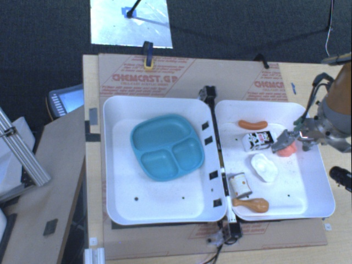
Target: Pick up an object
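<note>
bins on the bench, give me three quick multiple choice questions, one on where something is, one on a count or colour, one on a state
1. Where does the blue divided plate lie?
A. in the left bin
B. in the right bin
C. on the cardboard

2. How many compartments does the plate have?
A. two
B. three
C. five

3. How is the milk carton posed?
A. standing upright
B. lying on its side
C. stacked on the hot dog

Answers:
1 A, the plate sits on the floor of the left bin.
2 B, one long section and two smaller ones show.
3 B, it lies flat in the right bin, apart from the hot dog, with the claw just right of it.
</note>
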Available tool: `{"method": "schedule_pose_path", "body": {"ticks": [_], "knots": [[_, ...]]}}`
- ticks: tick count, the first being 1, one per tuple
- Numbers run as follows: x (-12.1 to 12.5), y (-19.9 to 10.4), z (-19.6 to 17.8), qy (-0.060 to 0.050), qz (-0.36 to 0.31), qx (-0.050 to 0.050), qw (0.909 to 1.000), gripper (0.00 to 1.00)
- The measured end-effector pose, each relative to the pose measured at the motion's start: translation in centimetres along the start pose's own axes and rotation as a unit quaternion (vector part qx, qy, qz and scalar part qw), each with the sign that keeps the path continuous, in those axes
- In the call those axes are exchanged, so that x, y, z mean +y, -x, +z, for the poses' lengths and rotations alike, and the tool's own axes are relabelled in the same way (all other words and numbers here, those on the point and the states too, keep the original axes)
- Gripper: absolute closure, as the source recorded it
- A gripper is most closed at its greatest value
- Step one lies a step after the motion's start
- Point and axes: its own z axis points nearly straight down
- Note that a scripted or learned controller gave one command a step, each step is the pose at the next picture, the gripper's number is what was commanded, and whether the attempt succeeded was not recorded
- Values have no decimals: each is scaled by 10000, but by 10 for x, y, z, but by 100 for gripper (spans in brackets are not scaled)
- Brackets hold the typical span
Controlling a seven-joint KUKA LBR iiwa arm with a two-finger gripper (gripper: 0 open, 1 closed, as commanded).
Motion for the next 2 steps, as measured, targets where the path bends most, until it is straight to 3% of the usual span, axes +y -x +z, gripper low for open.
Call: {"method": "schedule_pose_path", "body": {"ticks": [2], "knots": [[6,9,90,-5,0,2,10000,0]]}}
